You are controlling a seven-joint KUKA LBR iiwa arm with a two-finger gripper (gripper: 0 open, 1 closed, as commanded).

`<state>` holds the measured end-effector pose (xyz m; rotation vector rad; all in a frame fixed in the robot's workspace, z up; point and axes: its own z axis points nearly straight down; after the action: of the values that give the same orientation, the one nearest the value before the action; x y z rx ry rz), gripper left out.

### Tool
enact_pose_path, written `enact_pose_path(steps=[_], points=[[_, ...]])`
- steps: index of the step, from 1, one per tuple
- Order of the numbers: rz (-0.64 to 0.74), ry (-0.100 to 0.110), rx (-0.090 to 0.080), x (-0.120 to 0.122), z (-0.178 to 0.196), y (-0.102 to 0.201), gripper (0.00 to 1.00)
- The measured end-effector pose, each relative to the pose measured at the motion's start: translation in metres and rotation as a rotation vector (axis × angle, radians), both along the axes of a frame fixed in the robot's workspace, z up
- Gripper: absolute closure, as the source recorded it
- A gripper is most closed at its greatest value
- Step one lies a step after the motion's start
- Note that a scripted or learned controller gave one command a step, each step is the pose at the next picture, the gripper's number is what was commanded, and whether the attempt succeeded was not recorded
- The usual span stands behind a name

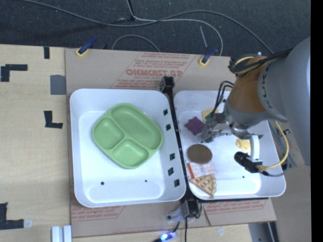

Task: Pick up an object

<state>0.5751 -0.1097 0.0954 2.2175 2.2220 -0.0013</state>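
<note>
The two-finger gripper (pixel 208 133) hangs low inside the right-hand shallow white bin (pixel 270 188), at the end of the grey arm with its orange band (pixel 246 92). Whether its fingers stand apart or together cannot be told from this slanted view; the metal tips merge into one dark cluster, and nothing is seen clamped between them.

Just to the gripper's left lies a small purple, crumpled-looking block (pixel 193 125), close enough that it may be touching the tips, though contact cannot be confirmed. Directly below the gripper, near but apart, rests a flat brown round disc (pixel 200 154). Farther below sit a red-and-white packet (pixel 200 169) and, touching it, a tan waffle-patterned wedge (pixel 206 185). Behind the gripper a yellow piece (pixel 208 116) peeks out beside the wrist, and to its right a second pale yellow piece (pixel 244 144) lies next to a white bracket.

Judged from this pose, the purple block is the likeliest target. To do the step well, the fingers should straddle the block squarely rather than nudge it sideways toward the bin wall, close fully, then lift straight up; the flat disc would offer little to grip.

Well to the left, across the divider, the other white bin (pixel 86 185) holds a green three-compartment plastic tray (pixel 127 135), far from the work.
</note>
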Motion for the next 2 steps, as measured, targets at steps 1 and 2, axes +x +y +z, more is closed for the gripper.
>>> enact_pose_path(steps=[1, 2], points=[[0.000, -0.003, 0.002, 0.001, 0.061, 0.007, 1.00], [0.000, -0.001, 0.002, 0.006, 0.104, 0.011, 1.00]])
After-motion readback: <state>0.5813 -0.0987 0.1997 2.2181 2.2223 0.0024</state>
